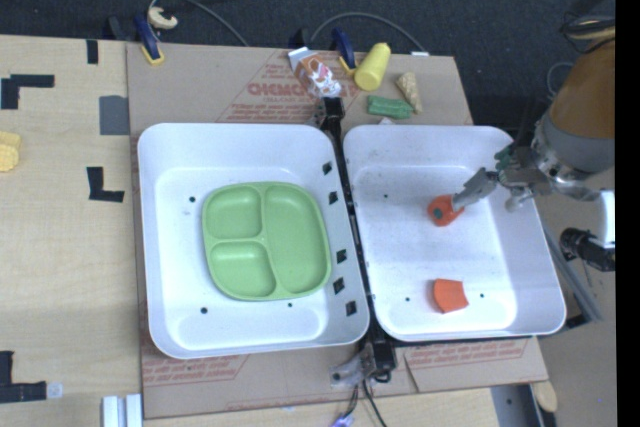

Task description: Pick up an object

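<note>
In the right bin [400, 310] lie two small orange things. One orange-red piece [441, 211] with a green bit sits near the bin's middle. An orange block [450, 295] rests closer to the front wall. My gripper [462, 201] reaches in from the right, its dark fingers slanting down to the orange-red piece and touching or just over it. The tips are too small and dark to read.
The left bin [170, 215] holds a green divided plate [267, 240]. Behind the bins on the cardboard lie a yellow bottle-like toy [372, 65], a green piece [389, 107], a tan piece [408, 91] and a small printed carton [316, 73]. Cables run across the back.
</note>
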{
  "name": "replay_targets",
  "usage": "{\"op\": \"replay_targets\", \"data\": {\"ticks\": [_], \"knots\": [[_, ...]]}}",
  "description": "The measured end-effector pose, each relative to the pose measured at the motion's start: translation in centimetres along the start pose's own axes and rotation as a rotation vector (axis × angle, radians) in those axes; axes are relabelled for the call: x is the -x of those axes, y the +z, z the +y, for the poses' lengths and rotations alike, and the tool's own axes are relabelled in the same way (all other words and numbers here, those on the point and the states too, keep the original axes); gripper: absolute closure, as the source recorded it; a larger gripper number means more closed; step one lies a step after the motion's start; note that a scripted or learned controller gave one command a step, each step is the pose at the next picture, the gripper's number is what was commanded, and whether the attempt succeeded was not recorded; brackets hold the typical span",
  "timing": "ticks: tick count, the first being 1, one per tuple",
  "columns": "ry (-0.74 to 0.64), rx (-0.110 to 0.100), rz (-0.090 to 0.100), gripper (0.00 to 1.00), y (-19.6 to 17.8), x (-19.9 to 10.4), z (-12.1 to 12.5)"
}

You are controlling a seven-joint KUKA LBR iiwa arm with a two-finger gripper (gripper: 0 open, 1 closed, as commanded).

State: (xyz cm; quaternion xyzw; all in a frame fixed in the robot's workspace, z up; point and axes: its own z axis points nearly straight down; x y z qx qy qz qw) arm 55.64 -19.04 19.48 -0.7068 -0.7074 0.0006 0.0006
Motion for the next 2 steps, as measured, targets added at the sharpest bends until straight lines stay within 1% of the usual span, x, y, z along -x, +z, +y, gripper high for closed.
{"op": "replay_targets", "data": {"ticks": [1, 2], "knots": [[-0.001, 0.008, -0.002, 0.00, 10.76, -2.38, 5.02], [-0.002, 0.008, -0.003, 1.00, 9.80, -2.35, 5.02]]}}
